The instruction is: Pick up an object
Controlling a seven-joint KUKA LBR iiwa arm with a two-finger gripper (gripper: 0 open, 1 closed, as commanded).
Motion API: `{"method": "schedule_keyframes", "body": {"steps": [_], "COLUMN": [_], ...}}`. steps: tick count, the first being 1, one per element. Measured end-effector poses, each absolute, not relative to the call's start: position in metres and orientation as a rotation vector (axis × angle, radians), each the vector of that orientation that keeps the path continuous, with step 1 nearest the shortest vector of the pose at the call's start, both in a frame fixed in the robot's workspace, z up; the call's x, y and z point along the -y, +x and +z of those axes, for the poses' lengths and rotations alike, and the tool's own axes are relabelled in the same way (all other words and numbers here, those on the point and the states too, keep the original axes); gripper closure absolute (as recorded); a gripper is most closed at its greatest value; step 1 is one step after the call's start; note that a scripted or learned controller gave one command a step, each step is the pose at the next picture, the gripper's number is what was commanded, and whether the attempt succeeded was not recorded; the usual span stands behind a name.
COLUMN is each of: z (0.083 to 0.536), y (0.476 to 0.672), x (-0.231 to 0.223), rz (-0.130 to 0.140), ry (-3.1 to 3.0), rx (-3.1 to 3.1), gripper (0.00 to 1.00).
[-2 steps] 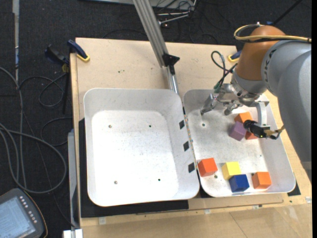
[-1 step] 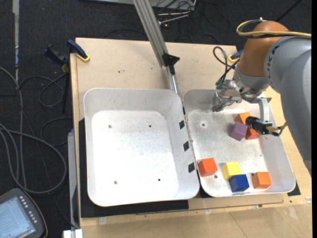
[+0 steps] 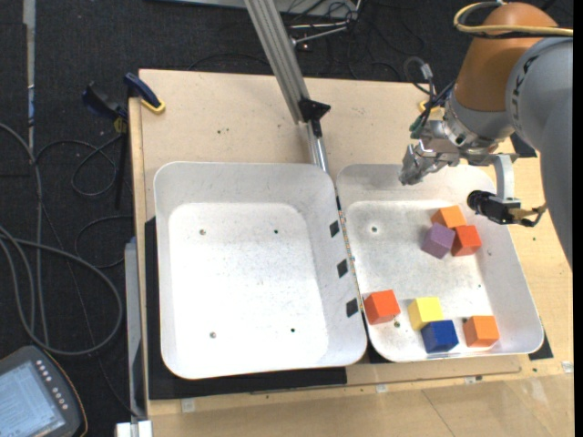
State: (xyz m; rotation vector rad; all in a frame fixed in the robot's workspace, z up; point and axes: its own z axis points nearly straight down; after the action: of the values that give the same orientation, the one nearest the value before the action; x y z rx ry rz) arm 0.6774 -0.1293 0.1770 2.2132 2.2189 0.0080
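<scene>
The objects to pick lay in the right bin (image 3: 510,271). Near its far right side sat a tight cluster: an orange block (image 3: 448,217) farthest back, a red-orange block (image 3: 466,239) just in front of it and touching or nearly touching it, and a purple block (image 3: 438,240) pressed against the red-orange one's left side. Along the near edge of the same bin lay four more: an orange cube (image 3: 382,306) close to the bin's near left corner, a yellow block (image 3: 424,312) to its right, a blue block (image 3: 440,336) touching the yellow one's near right corner, and another orange block (image 3: 480,330) just beside the blue one, toward the near right corner.

The gripper (image 3: 412,173) hung over the far edge of the right bin, near its far left part, well apart from the cluster and from the near row. No block sat between its fingers; whether they were apart or together could not be told from this slanted view. Above it rose the grey arm with its orange band (image 3: 487,53), reaching in from the right.

The left bin (image 3: 173,244) lay beside the right one, their edges meeting along the middle of the bench (image 3: 228,107). A slanted metal pole (image 3: 278,44) crossed the bench's far edge, and a blue and yellow clamp (image 3: 141,91) gripped its far left corner.
</scene>
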Motion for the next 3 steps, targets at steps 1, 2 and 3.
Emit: {"method": "schedule_keyframes", "body": {"steps": [1, 2, 3], "z": [0.221, 0.252, 0.239], "y": [0.679, 0.68, 0.652], "x": [0.129, 0.13, 0.082], "rz": [0.007, 0.005, -0.001], "ry": [2.214, 2.216, 2.216], "rx": [-2.219, -2.22, -2.231], "gripper": [1.0, 1.0, 1.0]}}
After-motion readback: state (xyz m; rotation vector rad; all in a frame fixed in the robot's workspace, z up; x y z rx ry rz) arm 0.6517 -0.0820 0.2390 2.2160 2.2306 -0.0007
